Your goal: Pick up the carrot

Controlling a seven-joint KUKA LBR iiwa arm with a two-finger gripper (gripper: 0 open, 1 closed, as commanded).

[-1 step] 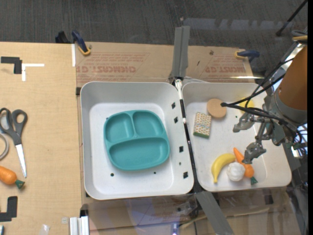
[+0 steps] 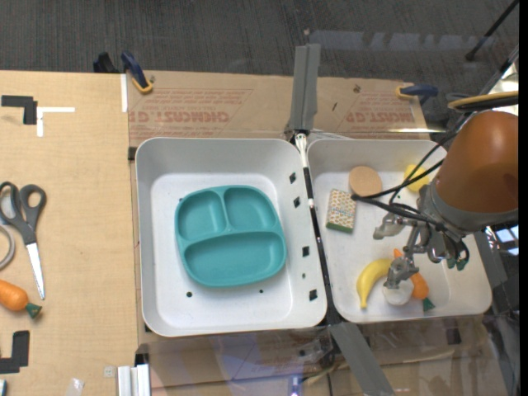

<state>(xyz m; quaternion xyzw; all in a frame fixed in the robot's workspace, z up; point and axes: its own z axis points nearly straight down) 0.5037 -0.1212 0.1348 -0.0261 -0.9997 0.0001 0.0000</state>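
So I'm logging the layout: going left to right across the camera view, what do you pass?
Loose carrot on the bench → scissors → teal divided plate → patterned sponge → banana → gripper, down at the carrot in the right bin.

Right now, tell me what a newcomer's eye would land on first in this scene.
The teal divided plate stands out most, lying alone in the left white bin. Next comes the arm's big orange band at the right, with the gripper lowered into the right white bin by the banana and the carrot. A second carrot lies on the bench at the far left, below a pair of scissors.
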